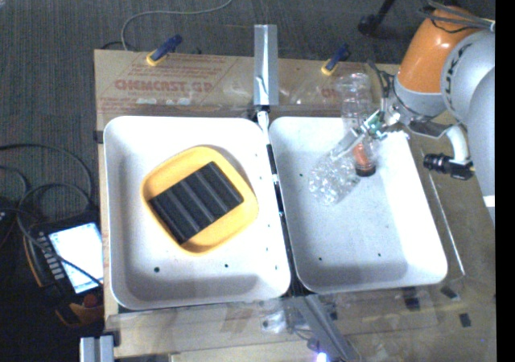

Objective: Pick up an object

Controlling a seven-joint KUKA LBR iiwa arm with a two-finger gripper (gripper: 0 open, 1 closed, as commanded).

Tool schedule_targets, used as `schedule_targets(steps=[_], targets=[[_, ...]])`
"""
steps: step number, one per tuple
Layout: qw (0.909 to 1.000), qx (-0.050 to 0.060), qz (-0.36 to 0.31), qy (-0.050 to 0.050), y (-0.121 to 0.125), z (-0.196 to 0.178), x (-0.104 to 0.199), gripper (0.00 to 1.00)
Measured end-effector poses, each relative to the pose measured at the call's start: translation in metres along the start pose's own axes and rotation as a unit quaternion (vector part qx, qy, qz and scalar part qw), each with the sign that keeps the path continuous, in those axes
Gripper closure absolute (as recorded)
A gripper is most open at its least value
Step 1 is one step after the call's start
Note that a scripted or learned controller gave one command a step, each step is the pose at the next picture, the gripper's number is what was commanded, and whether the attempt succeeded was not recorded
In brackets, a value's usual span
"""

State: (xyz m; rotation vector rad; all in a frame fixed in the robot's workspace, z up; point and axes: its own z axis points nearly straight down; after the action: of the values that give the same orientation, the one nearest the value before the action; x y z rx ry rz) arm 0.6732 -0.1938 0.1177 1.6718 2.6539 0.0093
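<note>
Clear plastic bottle, crinkled and see-through, lies tilted in the right bin, its body slanting from the upper right down toward the lower left over the bin's upper middle floor. At its upper end a small orange-brown cap or neck part shows. The pincer sits right at that upper end of the bottle, just inside the bin's far rim, with the grey arm and its orange band reaching in from the right. Whether the pincer is apart or closed cannot be told: the transparent plastic and the small parts around the tip blur together, and no clear grip on the bottle can be made out. In the left bin rests a yellow tray-like object with a black ribbed insert, turned at an angle near the bin's middle. Both bins stand side by side on the surface, a brown board with faded red lettering, and two blue-and-yellow clamps hold its far edge. A tablet-like device with cables lies on the floor to the left.
</note>
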Motion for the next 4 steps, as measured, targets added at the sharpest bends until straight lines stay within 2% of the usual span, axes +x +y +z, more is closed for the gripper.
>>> schedule_targets(steps=[1, 2, 3, 4], targets=[[0.999, 0.0, -0.043, 0.012, -0.0021, 0.0013, -0.0164, 0.0], [0.9955, 0.0, -0.094, 0.008, -0.0046, 0.0018, -0.0199, 0.0], [0.9971, -0.007, -0.076, 0.003, -0.009, 0.0024, -0.0163, 0.0], [0.9945, 0.001, -0.105, 0.007, -0.0057, 0.0025, -0.0206, 0.0]])
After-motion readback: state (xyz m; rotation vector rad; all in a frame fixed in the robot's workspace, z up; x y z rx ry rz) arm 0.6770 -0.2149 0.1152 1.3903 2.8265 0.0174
